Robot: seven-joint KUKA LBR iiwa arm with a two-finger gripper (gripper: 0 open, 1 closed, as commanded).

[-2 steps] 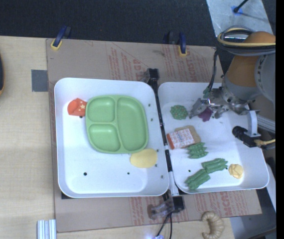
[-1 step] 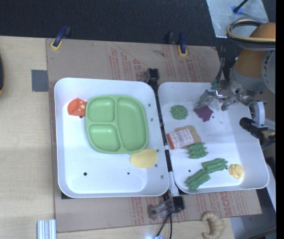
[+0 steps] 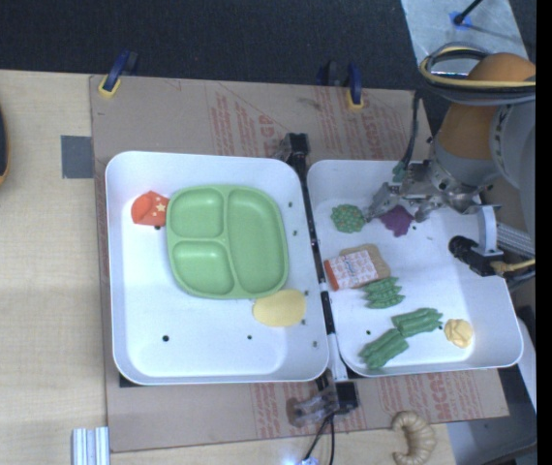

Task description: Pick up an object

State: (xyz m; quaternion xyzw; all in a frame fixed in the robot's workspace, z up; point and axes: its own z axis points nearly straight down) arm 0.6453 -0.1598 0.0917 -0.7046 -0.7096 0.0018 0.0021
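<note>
My gripper (image 3: 404,201) hangs over the back of the right bin (image 3: 508,356), its fingers spread above a purple object (image 3: 396,222) that lies on the bin floor between them. Left of it sits a green broccoli piece (image 3: 348,218). Further forward in the same bin lie a tan and red snack packet (image 3: 356,266), several green bean pods (image 3: 399,330) and a small yellow piece (image 3: 459,332).
The left bin (image 3: 131,347) bears a green divided plate (image 3: 228,240), a red item (image 3: 149,208) at its back left and a yellow lemon-like piece (image 3: 279,308). A black clip (image 3: 296,146) sits between the bins at the back. A tan curled object (image 3: 414,437) lies on the bench in front.
</note>
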